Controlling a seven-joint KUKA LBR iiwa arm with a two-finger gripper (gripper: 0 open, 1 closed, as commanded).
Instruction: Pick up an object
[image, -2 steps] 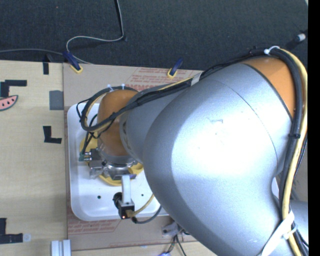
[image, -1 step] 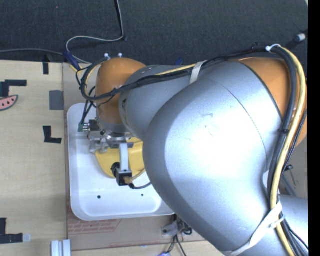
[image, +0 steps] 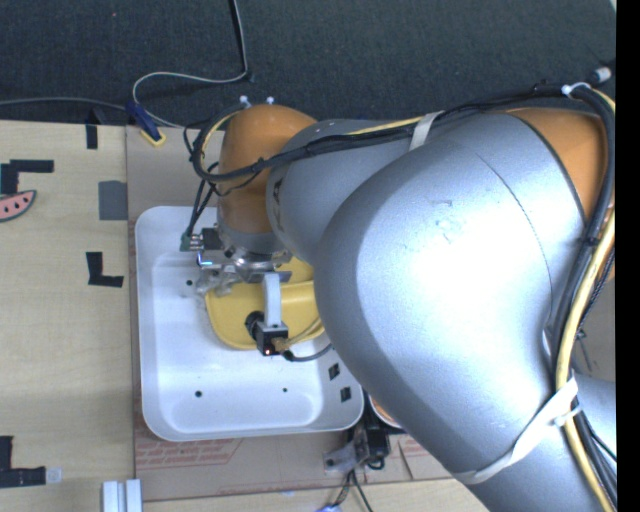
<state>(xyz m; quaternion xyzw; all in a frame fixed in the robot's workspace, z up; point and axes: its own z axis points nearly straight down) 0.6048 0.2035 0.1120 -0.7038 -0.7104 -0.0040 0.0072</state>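
A yellow, rounded object (image: 236, 322) lies in the middle of the white bin (image: 165, 330), partly covered by the arm. My gripper (image: 250, 275) hangs right over the object's upper edge, below the orange wrist band (image: 255, 150). A white part with a black tip (image: 266, 335) reaches down across the yellow surface. The gripper's mount and the wrist hide how the gripper meets the object.
The big grey arm (image: 460, 300) covers the right half of the view and whatever lies under it. On the wooden bench to the left lie a pink piece (image: 15, 205), a grey square (image: 113, 198) and black tape marks. A cable (image: 150, 125) runs along the back.
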